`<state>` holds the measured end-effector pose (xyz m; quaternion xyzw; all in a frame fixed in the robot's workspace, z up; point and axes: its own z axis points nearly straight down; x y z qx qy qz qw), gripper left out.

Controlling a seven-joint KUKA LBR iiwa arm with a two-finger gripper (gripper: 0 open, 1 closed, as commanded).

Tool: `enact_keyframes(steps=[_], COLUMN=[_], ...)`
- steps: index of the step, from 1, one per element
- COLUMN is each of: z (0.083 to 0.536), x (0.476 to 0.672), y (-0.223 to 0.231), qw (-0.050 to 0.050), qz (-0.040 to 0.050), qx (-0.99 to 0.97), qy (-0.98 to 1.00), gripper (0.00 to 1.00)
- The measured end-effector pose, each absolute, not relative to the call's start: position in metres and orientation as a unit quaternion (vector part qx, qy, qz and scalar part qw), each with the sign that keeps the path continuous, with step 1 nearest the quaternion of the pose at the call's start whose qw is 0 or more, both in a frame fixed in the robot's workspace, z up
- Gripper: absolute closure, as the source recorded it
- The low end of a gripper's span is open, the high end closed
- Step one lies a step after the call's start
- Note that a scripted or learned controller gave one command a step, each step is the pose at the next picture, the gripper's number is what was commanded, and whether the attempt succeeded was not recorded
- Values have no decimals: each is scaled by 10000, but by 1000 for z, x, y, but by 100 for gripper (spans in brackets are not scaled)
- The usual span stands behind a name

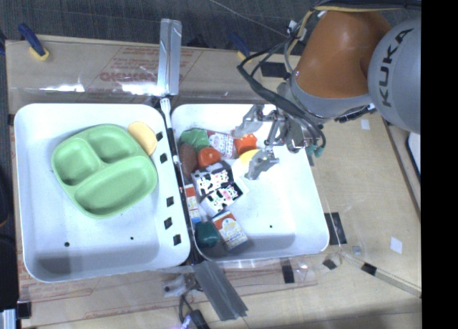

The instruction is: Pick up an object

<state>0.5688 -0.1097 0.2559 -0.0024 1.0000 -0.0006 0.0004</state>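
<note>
My gripper hangs over the far part of the right bin, open, with one finger toward the bin's back wall and the other finger nearer the middle. Just left of the gap lie a small orange piece and a yellow piece; I cannot tell whether the fingers touch them. Along the bin's left side sit a green item, a brown item, a red-orange item, a black-and-white patterned box, a small carton and a dark green item.
The left bin holds a green divided plate and a yellow object at its far right corner. The arm's orange band and cables rise over the right bin's back right corner. Bare floor shows in the right bin's right half.
</note>
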Motion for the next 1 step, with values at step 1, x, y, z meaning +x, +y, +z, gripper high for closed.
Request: enact_keyframes(steps=[1], z=[132], x=[552], y=[-105], qw=[-46], qz=[10], qx=[23], qy=[10000], gripper=[0])
